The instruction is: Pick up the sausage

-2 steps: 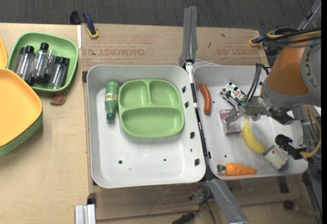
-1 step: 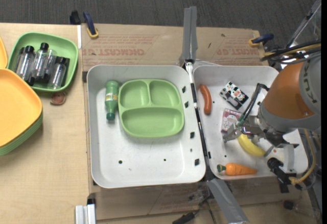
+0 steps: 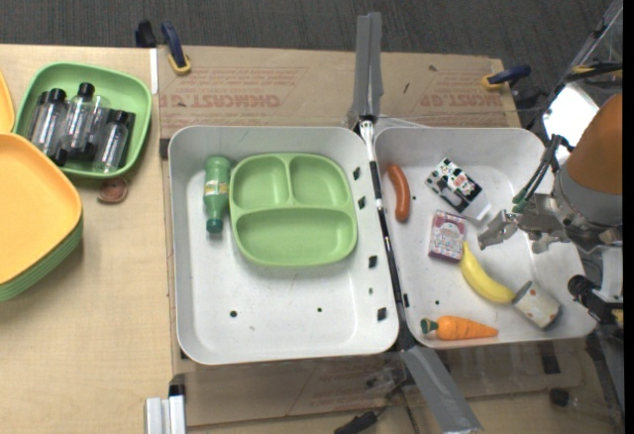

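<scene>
Sausage [image 3: 399, 192] is what we look for first in the camera view: it lies lengthwise near the left wall of the right bin [image 3: 515, 140], close to the divider between the bins, untouched. In that bin we also see a small black-and-white box [image 3: 455, 183], a pink packet [image 3: 448, 235], a banana [image 3: 483, 276], a carrot [image 3: 462, 328] by the front wall and a pale block [image 3: 536, 305]. Our arm [image 3: 598, 160] reaches in from the right, and its gripper [image 3: 495, 229] hangs over the right half of this bin, just beside the pink packet and well apart from the sausage; we cannot tell how the jaws stand. The left bin [image 3: 198, 303] holds a green divided plate [image 3: 293, 208] with a green bottle [image 3: 216, 192] beside it. On the table [image 3: 89, 343] to the left sit a green tray of bottles [image 3: 82, 118] and stacked orange plates [image 3: 35, 224].
</scene>
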